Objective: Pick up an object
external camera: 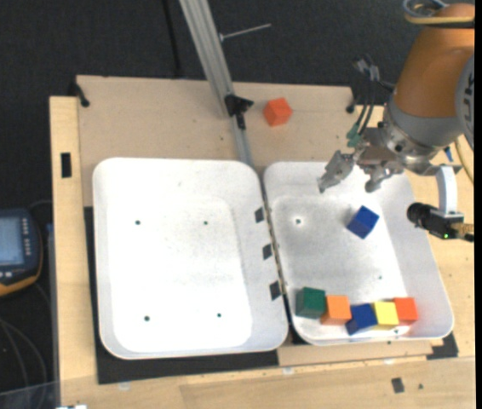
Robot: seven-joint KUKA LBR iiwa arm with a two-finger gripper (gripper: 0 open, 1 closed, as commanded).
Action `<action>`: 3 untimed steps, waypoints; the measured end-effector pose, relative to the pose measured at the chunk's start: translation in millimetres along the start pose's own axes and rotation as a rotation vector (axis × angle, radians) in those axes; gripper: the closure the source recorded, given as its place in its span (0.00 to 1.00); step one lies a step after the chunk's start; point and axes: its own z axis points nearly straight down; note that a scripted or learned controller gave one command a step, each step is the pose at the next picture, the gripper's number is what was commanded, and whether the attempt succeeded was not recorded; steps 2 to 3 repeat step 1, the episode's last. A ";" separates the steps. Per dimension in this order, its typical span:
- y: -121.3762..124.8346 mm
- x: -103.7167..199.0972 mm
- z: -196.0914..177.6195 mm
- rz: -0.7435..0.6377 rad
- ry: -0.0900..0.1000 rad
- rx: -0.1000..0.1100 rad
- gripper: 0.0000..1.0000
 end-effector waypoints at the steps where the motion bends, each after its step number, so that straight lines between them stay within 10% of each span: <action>1: 9.5 -68.0 50.9 0.004 -0.004 0.005 0.00; 3: 9.5 -68.0 50.9 0.004 -0.004 0.005 0.00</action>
